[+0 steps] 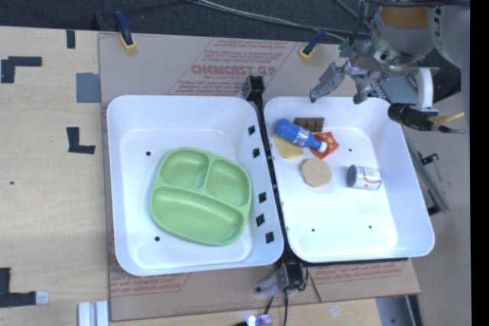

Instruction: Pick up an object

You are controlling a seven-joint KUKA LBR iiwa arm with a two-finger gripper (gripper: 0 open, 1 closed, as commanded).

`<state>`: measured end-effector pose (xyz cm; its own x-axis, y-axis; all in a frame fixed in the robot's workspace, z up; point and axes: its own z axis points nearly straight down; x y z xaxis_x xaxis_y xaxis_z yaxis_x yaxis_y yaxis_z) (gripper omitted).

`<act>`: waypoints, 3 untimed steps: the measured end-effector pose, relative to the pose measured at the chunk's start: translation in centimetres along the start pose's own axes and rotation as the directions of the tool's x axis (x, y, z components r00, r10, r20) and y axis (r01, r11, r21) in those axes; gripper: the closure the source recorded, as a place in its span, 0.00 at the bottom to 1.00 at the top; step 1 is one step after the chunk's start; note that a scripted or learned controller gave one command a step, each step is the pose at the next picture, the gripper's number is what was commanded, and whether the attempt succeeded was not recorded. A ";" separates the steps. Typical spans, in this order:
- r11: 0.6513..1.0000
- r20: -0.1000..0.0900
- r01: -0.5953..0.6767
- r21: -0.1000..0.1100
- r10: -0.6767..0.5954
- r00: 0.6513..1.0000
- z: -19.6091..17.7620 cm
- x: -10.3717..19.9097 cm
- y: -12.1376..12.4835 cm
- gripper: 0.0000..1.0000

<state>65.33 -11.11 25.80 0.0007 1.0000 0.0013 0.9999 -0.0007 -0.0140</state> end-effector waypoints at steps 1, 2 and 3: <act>1.000 0.002 0.003 -0.013 -0.003 1.000 -0.8 0.0 0.2 0.00; 1.000 0.003 0.002 -0.009 -0.002 1.000 3.7 -0.4 0.0 0.00; 1.000 0.002 0.002 -0.008 -0.002 1.000 8.1 -0.6 -0.2 0.00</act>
<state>65.05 -11.72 17.69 -0.0012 1.0000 -0.0011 1.0000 0.0012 -0.0056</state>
